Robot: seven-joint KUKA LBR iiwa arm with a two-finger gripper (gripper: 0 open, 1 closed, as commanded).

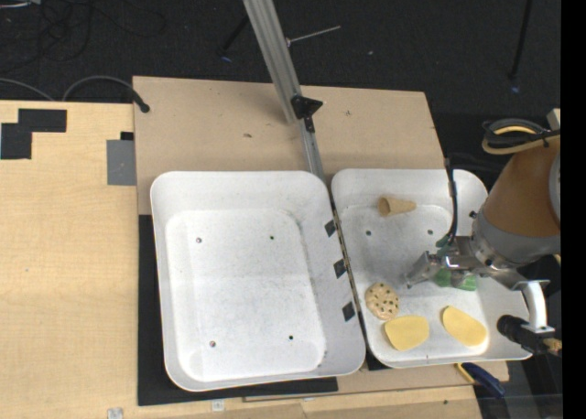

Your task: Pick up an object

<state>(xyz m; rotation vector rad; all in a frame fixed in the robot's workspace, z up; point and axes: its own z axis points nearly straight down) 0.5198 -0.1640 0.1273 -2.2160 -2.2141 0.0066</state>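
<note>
Approach step, tool (423,273) low in right bin (467,187).
Tool opening unclear, nothing visibly held; next: close on cookie (382,299) just beside it.

Two white bins, left bin (243,280) finely speckled grey, right bin (403,225) holding a tan cone-shaped piece (397,206), a beige cookie with dark chips (382,299), two pale yellow flat pieces (406,332) (464,326), light brown counter (229,129), orange band (526,193) on grey arm
</note>
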